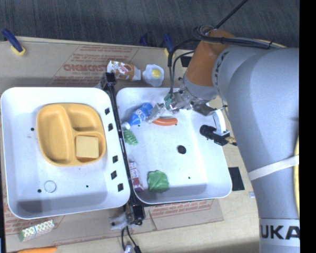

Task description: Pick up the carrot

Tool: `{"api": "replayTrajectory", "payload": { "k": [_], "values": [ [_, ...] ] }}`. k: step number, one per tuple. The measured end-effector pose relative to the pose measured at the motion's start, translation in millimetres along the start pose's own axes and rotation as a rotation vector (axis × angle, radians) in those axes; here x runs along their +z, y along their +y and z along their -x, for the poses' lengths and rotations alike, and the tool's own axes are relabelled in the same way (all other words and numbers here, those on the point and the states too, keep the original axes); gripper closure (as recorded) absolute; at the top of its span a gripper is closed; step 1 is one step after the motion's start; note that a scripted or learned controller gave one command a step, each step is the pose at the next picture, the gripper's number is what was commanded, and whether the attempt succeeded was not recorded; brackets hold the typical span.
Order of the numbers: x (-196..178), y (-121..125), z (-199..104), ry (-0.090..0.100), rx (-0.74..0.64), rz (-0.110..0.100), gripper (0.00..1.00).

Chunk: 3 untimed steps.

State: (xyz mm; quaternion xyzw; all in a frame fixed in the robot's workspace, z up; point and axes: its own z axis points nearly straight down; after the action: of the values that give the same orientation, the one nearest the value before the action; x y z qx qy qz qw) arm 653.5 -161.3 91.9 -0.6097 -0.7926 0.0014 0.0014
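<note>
One small orange plastic carrot (165,122) lies in your right white bin (210,178), just below and beside the gripper (171,102), whose fingers you cannot tell are open or closed.

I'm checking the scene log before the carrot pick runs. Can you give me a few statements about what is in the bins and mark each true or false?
1. The carrot lies in the right bin. True.
2. The yellow divided tray sits in the right bin. False: it sits in the left bin.
3. The gripper is above the left bin. False: it is at the top of the right bin, just above the carrot in the picture.
4. A green item lies near the right bin's front edge. True.
5. A blue bottle lies left of the carrot. True.
</note>
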Motion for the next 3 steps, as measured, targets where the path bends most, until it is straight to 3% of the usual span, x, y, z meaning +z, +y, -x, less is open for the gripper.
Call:
{"api": "replayTrajectory", "payload": {
  "k": [1, 2, 3],
  "values": [
    [-6.1, -29.5, -72.3, 0.001, -0.01, 0.0, 0.0],
    [-16.6, -29.4, -71.6, 0.0, -0.013, -0.001, 1.0],
    [-166.5, -40.0, -56.5, -0.001, -0.002, 0.003, 1.0]
  ]
}}
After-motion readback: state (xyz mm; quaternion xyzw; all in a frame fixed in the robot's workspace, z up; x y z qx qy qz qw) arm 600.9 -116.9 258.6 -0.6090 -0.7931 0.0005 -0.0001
